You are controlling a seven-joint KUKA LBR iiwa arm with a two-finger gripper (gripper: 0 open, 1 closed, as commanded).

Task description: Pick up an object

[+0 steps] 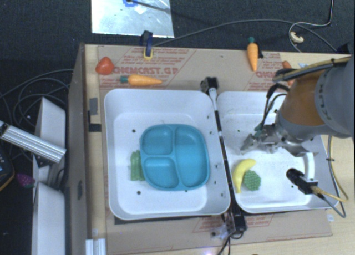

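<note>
In the right bin (244, 107) a yellow banana (242, 172) lies near the front left, with a green knobbly ball (252, 180) touching its right side. My gripper (257, 140) hangs over the middle of that bin, just above and behind the banana, apart from both items. Nothing can be seen held in it. The left bin (125, 110) carries a blue divided plate (175, 157). A small green piece (135, 166) lies against the plate's left edge.
Behind the bins, on the cardboard base, lie a carrot (252, 54), a second carrot (142, 80) and an orange-red fruit (104, 66). A blue clamp (147, 42) sits at the back edge. The arm's grey and orange body (319, 101) covers the right bin's far right.
</note>
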